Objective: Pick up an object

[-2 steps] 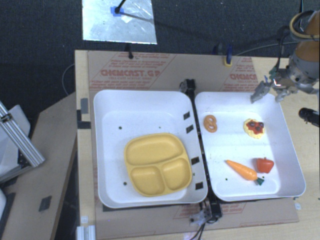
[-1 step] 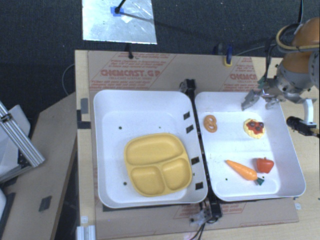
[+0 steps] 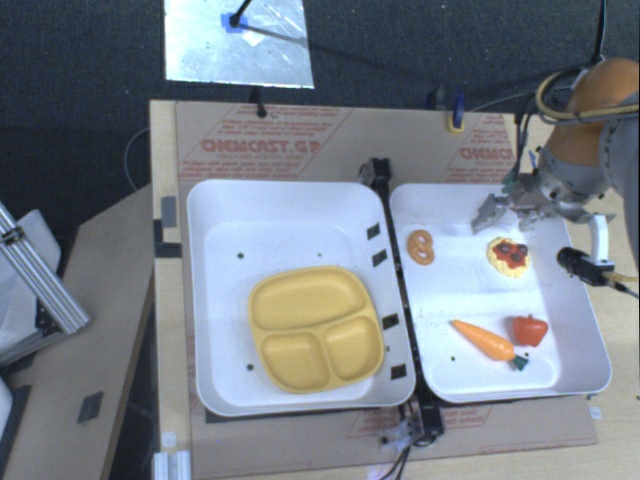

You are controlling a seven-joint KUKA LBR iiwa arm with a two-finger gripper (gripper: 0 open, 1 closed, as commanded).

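Note:
In the right bin lie a small brown pretzel, a yellow round pastry with red topping, an orange carrot and a red pepper. My gripper hovers over the far part of the right bin, just beyond the pastry. Its two grey fingers stand spread apart, with nothing between them.
The left bin holds a yellow tray with three compartments. A black divider runs between the bins. A shiny square sheet lies beyond the bench.

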